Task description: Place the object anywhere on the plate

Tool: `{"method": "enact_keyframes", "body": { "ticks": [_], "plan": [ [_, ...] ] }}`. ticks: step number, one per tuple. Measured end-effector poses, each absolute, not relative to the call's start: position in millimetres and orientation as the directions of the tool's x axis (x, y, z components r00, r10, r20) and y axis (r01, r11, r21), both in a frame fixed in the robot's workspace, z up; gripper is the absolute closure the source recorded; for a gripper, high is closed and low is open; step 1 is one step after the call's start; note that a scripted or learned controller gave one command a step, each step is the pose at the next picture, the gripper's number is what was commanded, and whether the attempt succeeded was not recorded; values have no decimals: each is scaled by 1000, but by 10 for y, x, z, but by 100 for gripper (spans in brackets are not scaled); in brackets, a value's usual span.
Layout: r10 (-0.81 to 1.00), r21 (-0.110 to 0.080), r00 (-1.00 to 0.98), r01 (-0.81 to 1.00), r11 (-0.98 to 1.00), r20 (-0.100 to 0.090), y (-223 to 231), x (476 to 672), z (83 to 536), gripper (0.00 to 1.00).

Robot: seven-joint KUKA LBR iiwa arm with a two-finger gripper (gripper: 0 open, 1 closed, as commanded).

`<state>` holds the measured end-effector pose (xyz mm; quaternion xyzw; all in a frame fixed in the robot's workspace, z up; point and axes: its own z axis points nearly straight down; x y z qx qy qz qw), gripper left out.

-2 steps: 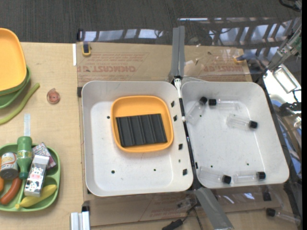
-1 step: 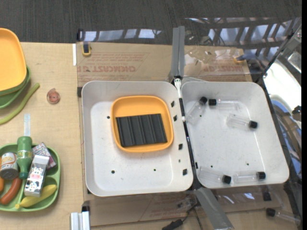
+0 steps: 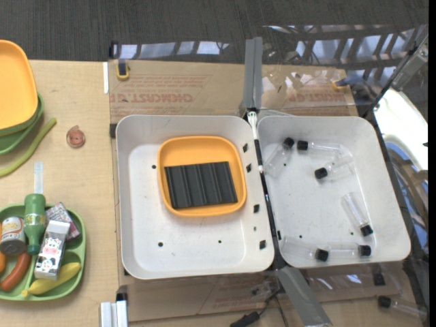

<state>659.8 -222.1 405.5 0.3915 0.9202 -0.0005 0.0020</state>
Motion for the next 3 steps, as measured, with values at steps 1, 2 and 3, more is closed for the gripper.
{"method": "enact_keyframes", "body": {
  "ticks": [1,2,3],
  "plan": [
    [611,1,-792,611,792,-4,-2223,6365,4421,0],
    [517,0,-856,517,856,-2,-2226,5908,4420,0],
    [446,0,-895,446,895,-2,-2225,5513,4421,0]
  ]
}}
